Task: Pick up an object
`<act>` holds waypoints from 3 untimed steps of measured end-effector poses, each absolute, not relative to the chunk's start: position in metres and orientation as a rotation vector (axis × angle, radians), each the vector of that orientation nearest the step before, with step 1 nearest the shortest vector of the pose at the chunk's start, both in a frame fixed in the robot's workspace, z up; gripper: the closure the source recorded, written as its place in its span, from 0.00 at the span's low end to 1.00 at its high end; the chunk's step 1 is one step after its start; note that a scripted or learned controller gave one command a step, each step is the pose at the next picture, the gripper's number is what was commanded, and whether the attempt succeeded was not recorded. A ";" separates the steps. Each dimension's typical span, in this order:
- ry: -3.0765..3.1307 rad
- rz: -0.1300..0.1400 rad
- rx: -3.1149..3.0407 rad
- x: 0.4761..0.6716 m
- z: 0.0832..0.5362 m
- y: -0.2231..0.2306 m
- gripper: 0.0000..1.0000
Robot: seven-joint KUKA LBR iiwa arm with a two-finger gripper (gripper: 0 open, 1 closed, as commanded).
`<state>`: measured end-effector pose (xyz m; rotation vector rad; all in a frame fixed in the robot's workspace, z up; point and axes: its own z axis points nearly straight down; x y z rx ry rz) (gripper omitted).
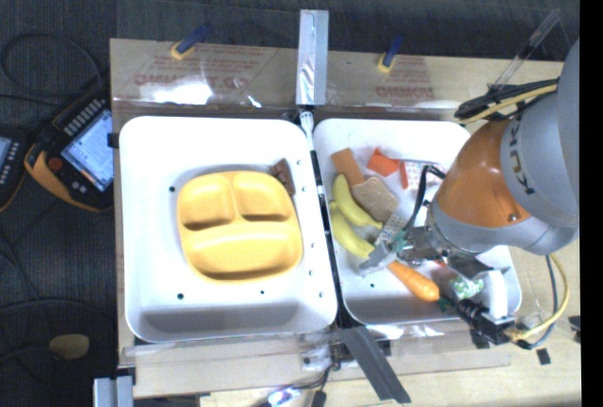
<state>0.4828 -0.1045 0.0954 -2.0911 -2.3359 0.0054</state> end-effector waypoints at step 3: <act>-2.198 -0.014 -2.242 0.487 0.088 -0.124 0.00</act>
